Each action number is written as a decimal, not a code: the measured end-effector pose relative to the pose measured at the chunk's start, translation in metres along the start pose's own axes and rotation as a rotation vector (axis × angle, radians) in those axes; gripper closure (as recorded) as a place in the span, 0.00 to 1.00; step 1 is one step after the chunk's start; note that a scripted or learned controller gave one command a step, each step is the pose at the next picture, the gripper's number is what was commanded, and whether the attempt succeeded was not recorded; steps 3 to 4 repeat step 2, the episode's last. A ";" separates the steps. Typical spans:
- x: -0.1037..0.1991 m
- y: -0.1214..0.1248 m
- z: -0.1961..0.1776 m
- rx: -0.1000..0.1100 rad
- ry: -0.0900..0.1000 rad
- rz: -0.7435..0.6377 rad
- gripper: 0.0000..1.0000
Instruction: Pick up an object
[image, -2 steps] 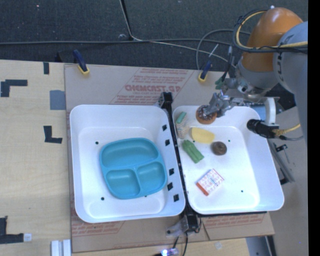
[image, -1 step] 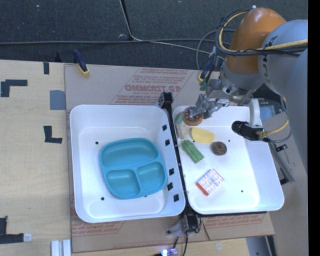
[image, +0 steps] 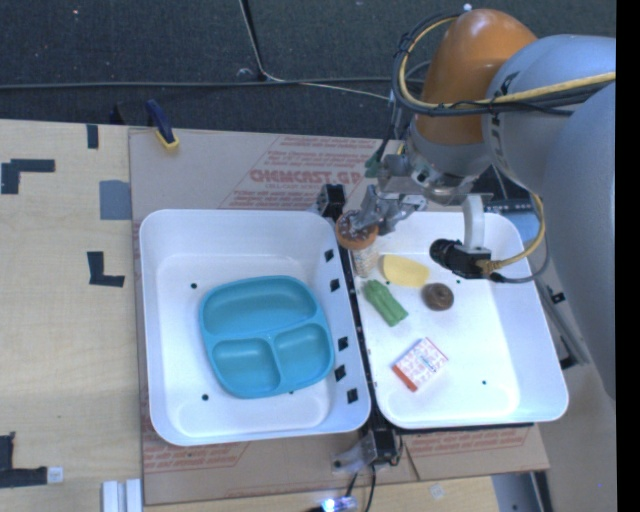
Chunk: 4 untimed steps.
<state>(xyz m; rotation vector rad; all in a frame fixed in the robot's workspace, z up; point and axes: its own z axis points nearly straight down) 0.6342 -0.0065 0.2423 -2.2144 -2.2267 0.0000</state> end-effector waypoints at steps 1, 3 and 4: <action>0.055 -0.002 0.016 0.002 -0.001 0.000 1.00; 0.105 -0.004 0.008 0.000 0.000 -0.001 1.00; 0.105 -0.004 0.008 0.000 0.000 -0.001 1.00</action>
